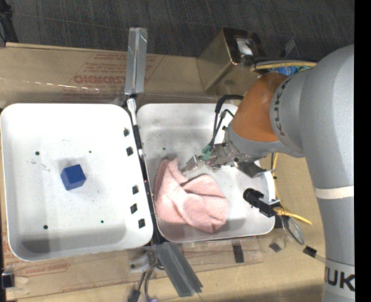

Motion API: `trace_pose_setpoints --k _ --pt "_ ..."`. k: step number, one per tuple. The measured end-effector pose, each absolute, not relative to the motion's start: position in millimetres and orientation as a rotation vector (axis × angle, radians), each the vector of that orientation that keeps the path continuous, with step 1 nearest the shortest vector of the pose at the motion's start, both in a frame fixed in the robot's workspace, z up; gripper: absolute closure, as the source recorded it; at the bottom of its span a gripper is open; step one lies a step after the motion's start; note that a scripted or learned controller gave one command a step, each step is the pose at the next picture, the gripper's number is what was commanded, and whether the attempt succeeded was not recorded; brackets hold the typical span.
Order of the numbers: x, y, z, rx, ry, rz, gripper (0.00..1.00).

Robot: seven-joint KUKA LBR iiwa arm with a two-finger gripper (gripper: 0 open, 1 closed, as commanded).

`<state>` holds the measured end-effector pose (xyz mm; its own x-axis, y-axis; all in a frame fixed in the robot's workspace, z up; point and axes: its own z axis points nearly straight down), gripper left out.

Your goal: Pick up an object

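Observation:
A crumpled pink cloth (188,197) lies in the right bin (173,121), toward its front left. My gripper (197,163) reaches in from the right and sits at the cloth's upper edge, touching or just above it. A small green piece (207,151) shows right beside the gripper's base. A blue cube (73,176) rests in the left bin (22,137), far from the gripper.
A metal divider bar (136,61) runs between the two bins. A tan box (226,58) stands behind the right bin. The grey arm with its orange band (258,115) covers the right bin's right side. Cardboard lies under both bins.

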<state>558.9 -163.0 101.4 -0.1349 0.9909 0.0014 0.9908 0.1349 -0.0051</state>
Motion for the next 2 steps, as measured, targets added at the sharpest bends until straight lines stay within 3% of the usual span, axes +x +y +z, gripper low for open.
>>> trace_pose_setpoints --k 1,2 --pt "500.8 -170.0 91.3 -1.892 -2.504 0.001 0.00" --pt "501.2 -170.6 101.0 -1.889 -2.506 0.001 1.00"
